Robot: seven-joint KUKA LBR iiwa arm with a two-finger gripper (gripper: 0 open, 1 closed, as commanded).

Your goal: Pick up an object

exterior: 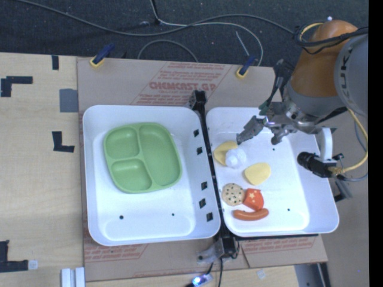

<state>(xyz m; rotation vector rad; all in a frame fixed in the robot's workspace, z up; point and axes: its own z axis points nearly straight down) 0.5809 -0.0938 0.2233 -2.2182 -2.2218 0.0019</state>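
Above the right bin [311,217] your gripper [261,134] hangs open and empty over five food pieces, near its far rim.

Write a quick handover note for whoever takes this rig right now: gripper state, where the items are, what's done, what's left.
Gripper: open, holding nothing, over the upper part of the right bin.
Right bin holds the pale yellow piece with a white bit, yellow chip, cookie, red piece and sausage.
Left bin holds the green divided plate.
Done: nothing picked.
Left: descend, close on an item, lift.
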